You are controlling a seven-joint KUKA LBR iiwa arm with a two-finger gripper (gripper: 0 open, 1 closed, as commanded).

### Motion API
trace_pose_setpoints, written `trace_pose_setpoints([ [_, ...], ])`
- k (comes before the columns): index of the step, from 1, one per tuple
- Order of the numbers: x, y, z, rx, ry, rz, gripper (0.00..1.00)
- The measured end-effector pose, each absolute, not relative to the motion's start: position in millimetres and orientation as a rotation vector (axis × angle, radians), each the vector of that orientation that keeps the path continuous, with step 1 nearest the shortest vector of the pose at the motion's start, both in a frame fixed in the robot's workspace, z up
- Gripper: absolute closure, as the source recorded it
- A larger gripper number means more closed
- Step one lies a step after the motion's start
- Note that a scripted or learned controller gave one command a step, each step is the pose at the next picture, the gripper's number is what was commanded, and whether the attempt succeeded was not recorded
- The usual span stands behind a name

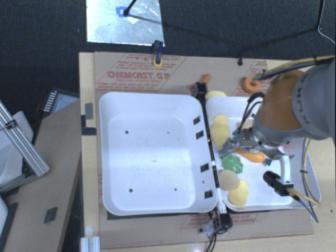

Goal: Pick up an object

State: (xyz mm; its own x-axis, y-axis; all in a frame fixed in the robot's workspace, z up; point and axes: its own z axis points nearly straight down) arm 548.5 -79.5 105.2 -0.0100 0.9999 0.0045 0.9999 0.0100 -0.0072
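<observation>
Gripper (pixel 229 147): lowered at right bin's (pixel 294 202) left edge; finger state could not be told.
Risk: green object (pixel 232 164) (crowded by yellow pieces (pixel 220 128)) might be nudged aside.

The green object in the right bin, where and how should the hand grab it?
Grip the green object across its flat, lumpy body, coming straight down from above. The beige piece touches its lower edge and the orange piece lies to its right, so side approaches look crowded.

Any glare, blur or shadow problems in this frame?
Camera view: lighting is even and soft; the shiny metal sheet at top shows bright glare; the left bin is slightly washed out; the arm looks mildly soft; items stay readable.
</observation>
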Motion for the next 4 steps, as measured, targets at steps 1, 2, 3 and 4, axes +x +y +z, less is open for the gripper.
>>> trace_pose_setpoints([
  [1,549.8,-85,124,-2.220,-2.226,-0.003,1.00],
  [2,546.8,-58,188,-2.217,-2.231,-0.007,1.00],
  [3,546.3,-59,184,-2.220,-2.225,-0.002,0.00],
  [4,556.3,4,184,-2.210,-2.233,-0.005,0.00],
])
